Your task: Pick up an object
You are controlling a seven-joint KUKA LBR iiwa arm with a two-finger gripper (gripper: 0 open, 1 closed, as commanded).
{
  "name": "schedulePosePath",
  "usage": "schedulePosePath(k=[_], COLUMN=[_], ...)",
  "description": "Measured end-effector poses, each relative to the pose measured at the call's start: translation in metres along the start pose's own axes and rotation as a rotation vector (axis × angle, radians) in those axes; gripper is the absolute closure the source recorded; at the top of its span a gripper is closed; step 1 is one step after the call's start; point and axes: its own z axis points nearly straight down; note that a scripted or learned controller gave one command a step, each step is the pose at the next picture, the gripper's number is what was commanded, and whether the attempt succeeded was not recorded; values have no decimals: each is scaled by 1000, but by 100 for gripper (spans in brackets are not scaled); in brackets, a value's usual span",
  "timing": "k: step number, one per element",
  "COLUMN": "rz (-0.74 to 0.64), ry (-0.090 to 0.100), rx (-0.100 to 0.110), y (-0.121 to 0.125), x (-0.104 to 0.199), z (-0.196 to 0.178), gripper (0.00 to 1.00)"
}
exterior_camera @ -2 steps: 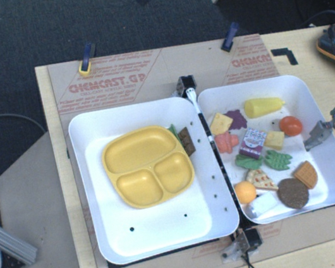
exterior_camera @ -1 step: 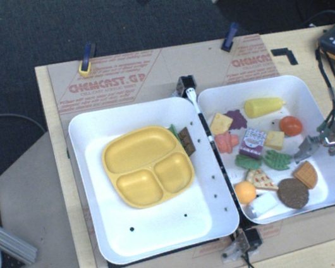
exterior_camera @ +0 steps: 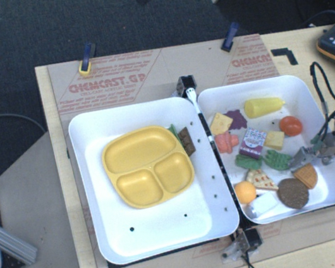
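Two shallow white plastic bins (exterior_camera: 102, 238) are set on a tan cardboard-covered tabletop (exterior_camera: 143, 70) printed with red lettering. A yellow three-compartment plastic tray (exterior_camera: 149, 165) is seen in the left bin. In the right bin, a yellow corn cob toy (exterior_camera: 263, 105), a red tomato toy (exterior_camera: 290, 126), an orange ball (exterior_camera: 246, 192) and a brown round cookie (exterior_camera: 292, 193) are seen.

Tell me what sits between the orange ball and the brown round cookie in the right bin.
In the camera view, a waffle-patterned toy piece lies between the orange ball and the brown round cookie, at the right bin's front.
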Motion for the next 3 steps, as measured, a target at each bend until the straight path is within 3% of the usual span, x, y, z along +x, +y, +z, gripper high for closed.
schedulePosePath(k=[1, 2, 3], rz=[-5, -2, 0], ry=[6, -2, -8], rx=[-1, -5, -11], y=[1, 1, 7], x=[5, 2, 1], z=[21, 9, -34], gripper=[0, 100, 100])
